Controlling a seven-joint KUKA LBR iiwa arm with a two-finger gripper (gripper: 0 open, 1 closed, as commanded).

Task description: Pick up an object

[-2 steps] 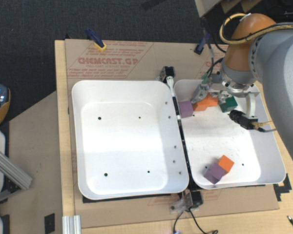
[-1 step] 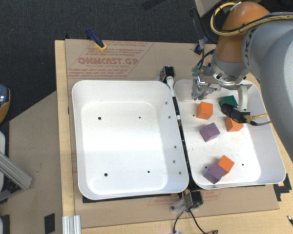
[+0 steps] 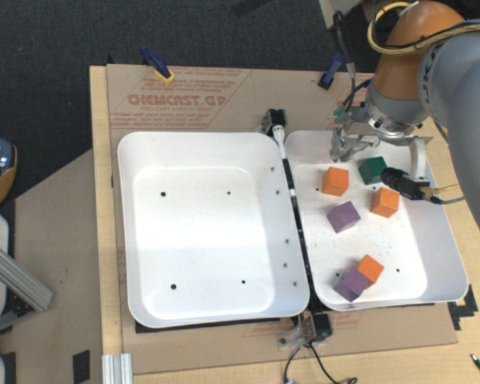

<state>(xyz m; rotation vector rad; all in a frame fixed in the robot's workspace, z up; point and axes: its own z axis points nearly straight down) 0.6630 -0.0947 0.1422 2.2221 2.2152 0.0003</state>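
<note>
My gripper [image 3: 343, 152] hangs over the far part of the right bin [image 3: 444, 250], just beyond an orange cube [image 3: 334, 181] and left of a dark green block [image 3: 372, 170]. I see nothing held in it. A second orange cube [image 3: 385, 202] lies to the right, with a purple cube [image 3: 343, 216] near the bin's middle. At the near end, a third orange cube [image 3: 371, 268] touches another purple cube [image 3: 352, 282].
The left bin [image 3: 200, 230] lies beside the right one, and a black bar [image 3: 290, 190] runs between them. A black cable [image 3: 408, 184] trails from the wrist over the right bin's far right. Blue clamps [image 3: 158, 65] hold the cardboard base at the back.
</note>
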